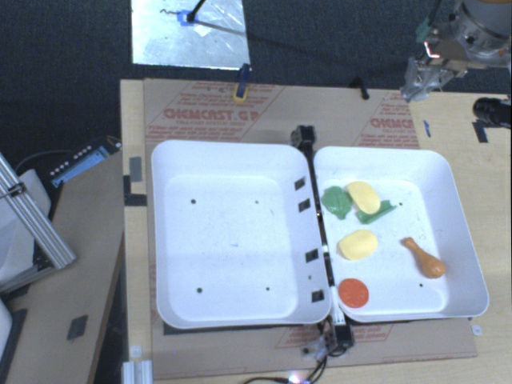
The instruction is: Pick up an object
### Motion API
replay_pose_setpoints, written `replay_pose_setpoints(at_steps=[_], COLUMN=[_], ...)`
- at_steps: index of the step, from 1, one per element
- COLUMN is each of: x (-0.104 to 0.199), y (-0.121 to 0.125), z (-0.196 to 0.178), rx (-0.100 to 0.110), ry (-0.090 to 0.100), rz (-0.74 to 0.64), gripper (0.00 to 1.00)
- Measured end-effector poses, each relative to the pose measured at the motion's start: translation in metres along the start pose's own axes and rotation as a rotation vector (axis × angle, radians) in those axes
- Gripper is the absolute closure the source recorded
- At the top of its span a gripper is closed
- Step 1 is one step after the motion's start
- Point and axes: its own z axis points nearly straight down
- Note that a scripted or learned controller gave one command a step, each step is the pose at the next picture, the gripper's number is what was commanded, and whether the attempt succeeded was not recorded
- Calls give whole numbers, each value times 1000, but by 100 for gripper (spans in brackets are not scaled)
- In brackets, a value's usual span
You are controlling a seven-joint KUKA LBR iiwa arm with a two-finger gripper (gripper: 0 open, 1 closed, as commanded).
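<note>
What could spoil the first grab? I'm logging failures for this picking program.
The upper yellow piece touches the green piece, so a grab there may pinch both or neither. The red round piece lies close to the right bin's near wall, which could block the pincer.

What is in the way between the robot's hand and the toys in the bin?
Nothing visible. The end effector hangs above the bench beyond the right bin, with open space down to the yellow pieces, the orange disc and the drumstick.

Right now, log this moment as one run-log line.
phase: pre-grasp | gripper: high, behind right bin | right bin: two yellow items, green item, red disc, drumstick | held: nothing seen
</note>
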Motion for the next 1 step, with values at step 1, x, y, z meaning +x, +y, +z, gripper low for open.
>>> replay_pose_setpoints(at_steps=[1], x=[-89], y=[-1], z=[27], rx=[4], ry=[-2], rz=[4], gripper=[100])
